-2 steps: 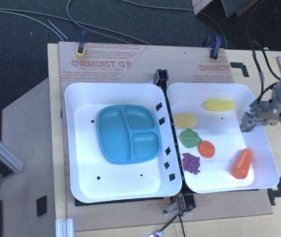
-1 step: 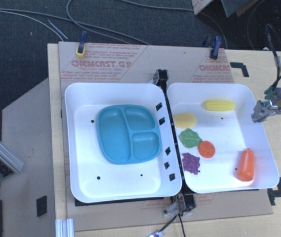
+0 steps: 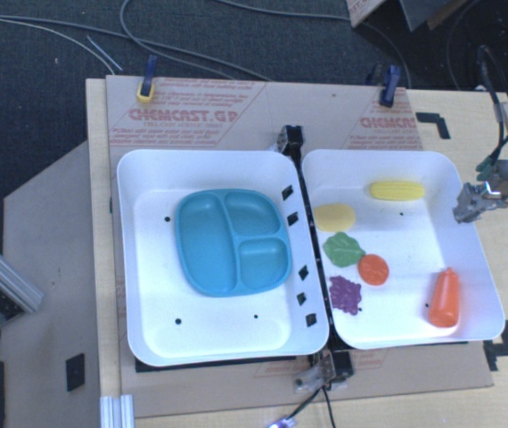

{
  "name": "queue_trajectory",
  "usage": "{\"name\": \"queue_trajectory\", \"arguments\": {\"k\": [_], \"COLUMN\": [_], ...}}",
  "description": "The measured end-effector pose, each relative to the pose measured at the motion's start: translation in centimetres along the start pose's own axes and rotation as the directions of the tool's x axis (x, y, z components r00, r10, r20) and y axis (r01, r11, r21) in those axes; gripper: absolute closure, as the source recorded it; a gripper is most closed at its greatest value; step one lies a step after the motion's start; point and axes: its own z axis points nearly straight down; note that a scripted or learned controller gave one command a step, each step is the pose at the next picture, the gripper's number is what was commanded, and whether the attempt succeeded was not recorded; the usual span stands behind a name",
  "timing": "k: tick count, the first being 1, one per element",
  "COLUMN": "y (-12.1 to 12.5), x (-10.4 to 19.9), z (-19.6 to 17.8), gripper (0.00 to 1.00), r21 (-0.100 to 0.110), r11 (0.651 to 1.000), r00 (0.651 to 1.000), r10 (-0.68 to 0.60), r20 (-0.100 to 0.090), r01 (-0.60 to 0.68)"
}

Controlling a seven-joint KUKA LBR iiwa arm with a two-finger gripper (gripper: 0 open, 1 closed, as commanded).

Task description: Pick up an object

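Observation:
The right bin (image 3: 468,239) holds several toy foods: a yellow corn cob (image 3: 397,190) at the back, a yellow lump (image 3: 334,217), a green leafy piece (image 3: 343,250), a red-orange ball (image 3: 373,269), purple grapes (image 3: 345,293) and an orange bottle-shaped piece (image 3: 445,298) at the front right. My gripper (image 3: 479,201) hangs at the bin's right rim, to the right of the corn cob and well above the orange piece. Nothing is seen in its grasp.
The left bin (image 3: 147,310) carries a blue divided plate (image 3: 233,240). A black divider (image 3: 300,239) runs between the bins. Cables (image 3: 503,141) hang by the arm at the right. Blue clamps (image 3: 147,87) hold the bench board at the back.

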Motion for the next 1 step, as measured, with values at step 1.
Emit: {"name": "queue_trajectory", "arguments": {"k": [1], "y": [-1.00], "x": [6.19], "z": [-0.17], "gripper": [1.00], "r21": [0.004], "r11": [1.000], "r00": [1.000], "r10": [-0.005], "r20": [-0.005], "r01": [0.005]}}
